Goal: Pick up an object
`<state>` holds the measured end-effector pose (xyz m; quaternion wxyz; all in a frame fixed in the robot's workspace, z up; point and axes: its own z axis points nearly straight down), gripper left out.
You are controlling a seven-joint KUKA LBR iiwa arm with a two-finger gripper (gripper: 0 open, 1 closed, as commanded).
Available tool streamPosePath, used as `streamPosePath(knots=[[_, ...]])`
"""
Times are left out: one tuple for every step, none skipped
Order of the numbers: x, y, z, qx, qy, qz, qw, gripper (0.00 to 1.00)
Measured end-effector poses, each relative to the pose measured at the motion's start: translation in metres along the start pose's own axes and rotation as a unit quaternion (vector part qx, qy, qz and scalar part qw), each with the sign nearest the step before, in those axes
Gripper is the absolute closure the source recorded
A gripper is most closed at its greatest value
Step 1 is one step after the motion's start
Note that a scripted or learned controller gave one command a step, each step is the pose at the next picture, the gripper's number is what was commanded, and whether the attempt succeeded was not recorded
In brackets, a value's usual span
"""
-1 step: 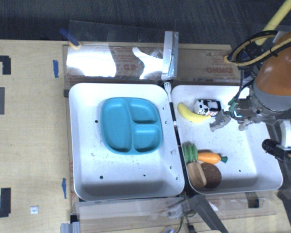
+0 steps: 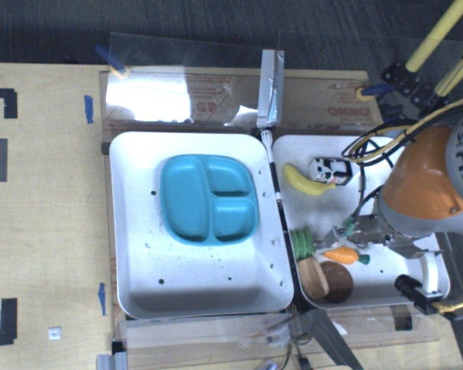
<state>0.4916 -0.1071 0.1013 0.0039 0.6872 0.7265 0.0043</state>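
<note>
In the right bin [image 2: 386, 280] a yellow banana [image 2: 305, 180] lies at the back, with a small black-and-white toy [image 2: 326, 169] beside it. An orange carrot [image 2: 341, 256] lies mid-bin, a green ribbed piece [image 2: 302, 243] is against the left wall, and a brown round object [image 2: 326, 279] sits at the front. The gripper [image 2: 355, 233] hangs low over the right bin, just above and right of the carrot. The bulky wrist with its orange band [image 2: 420, 179] covers the bin's right part.
The left bin [image 2: 139, 253] holds a blue divided plate [image 2: 209, 199]. A raised divider wall [image 2: 276, 206] separates the two bins. Cables loop [image 2: 378, 149] over the back of the right bin. A clear plastic sheet [image 2: 185, 91] stands behind the bins.
</note>
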Motion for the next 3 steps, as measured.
streamPosePath(knots=[[0.0,-0.004,-0.003,0.007,0.001,0.001,1.0,1.0],[-0.049,0.012,-0.027,0.007,0.0,0.004,1.0,1.0],[0.005,0.037,-0.095,0.007,0.0,0.077,0.997,1.0]])
